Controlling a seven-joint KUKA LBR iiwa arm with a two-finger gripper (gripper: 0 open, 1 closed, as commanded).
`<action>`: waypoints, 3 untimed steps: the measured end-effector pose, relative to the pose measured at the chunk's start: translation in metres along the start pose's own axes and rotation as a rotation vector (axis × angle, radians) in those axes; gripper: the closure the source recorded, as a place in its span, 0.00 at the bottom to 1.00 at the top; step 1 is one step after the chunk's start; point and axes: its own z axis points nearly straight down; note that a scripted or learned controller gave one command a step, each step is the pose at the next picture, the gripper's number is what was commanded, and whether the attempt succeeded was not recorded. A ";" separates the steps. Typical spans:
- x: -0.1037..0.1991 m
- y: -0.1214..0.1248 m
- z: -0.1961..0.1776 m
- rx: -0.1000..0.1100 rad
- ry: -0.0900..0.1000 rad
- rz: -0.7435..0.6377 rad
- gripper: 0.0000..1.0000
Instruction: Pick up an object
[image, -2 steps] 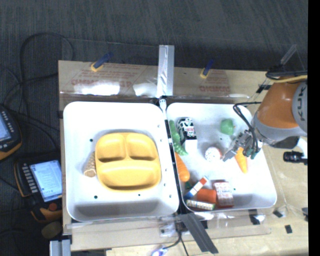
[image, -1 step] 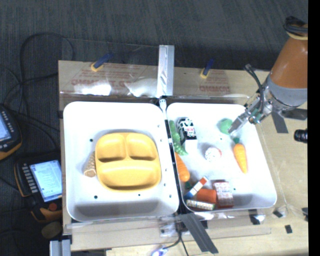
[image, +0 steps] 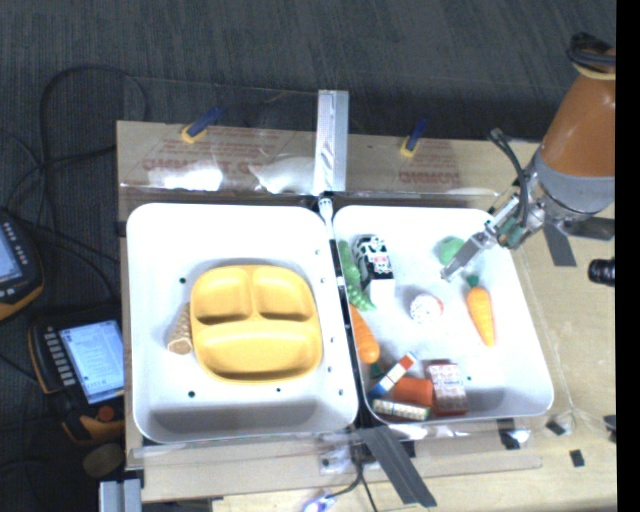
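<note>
- The claw (image: 458, 262) hung over the upper right part of the right bin (image: 530, 330), reaching in from the arm (image: 580, 130) at the right; whether it was spread or pressed together could not be told, and nothing showed between its tips.
- A green object (image: 452, 247) lay just beside the claw's tip, partly hidden behind it.
- An orange carrot (image: 482, 312) lay just below and to the right of the claw, apart from it.
- A small white ball (image: 426, 307) sat below and to the left of the claw, near it.
- A black-and-white carton (image: 374, 257) stood to the claw's left, near the divider.
- A second carrot (image: 364, 338) and a red packet (image: 447, 386) lay farther below.
- Well to the claw's left, the left bin (image: 150, 330) held a yellow divided plate (image: 256, 320).
</note>
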 end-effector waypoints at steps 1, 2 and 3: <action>-0.029 -0.010 0.165 0.001 0.003 0.297 0.00; -0.029 -0.030 0.168 -0.019 0.001 0.337 0.00; -0.021 -0.049 0.167 -0.025 0.006 0.356 0.00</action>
